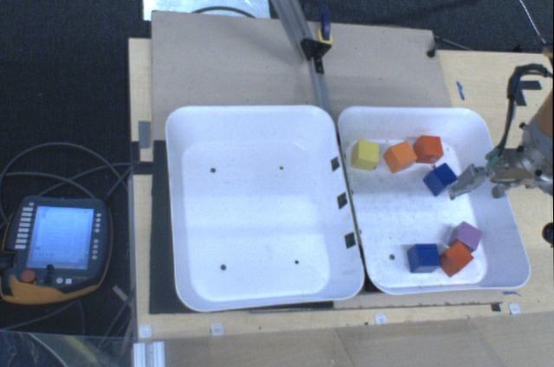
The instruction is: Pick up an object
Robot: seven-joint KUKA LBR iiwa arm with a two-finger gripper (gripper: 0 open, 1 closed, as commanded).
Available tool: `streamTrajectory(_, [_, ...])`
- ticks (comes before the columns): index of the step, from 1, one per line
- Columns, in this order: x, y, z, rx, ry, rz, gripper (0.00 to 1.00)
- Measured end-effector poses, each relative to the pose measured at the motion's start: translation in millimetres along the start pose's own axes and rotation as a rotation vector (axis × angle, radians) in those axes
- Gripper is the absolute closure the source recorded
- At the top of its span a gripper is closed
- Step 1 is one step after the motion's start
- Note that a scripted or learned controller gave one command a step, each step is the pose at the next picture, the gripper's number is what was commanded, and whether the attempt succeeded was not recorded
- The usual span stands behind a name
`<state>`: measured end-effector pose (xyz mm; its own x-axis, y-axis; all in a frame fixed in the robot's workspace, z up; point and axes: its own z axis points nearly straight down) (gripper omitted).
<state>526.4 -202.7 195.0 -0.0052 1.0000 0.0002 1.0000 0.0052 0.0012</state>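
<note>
Claw (465, 183) beside blue cube (440, 179), cube turned diamond-wise.

A KUKA iiwa arm's wrist and end effector (473, 181) at the right edge of the camera view. The visible wrist section is pale grey metal, with a sliver of orange showing just above it against the frame's edge. A dark cable (517, 88) loops up and over from the wrist in a curved arc. The end effector is grey and blocky where it joins the wrist, narrowing to slim metallic fingers (463, 183). Finer details such as screws or markings are too small to make out.
</note>
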Motion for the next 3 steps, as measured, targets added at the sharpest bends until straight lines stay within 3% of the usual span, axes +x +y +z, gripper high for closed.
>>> streamTrajectory(1, [0.0, 0.1, -0.2, -0.001, 0.0, 0.001, 0.0])
streamTrajectory(3, [-6.7, -8.2, 101.6, 0.005, 0.001, 0.003, 0.0])
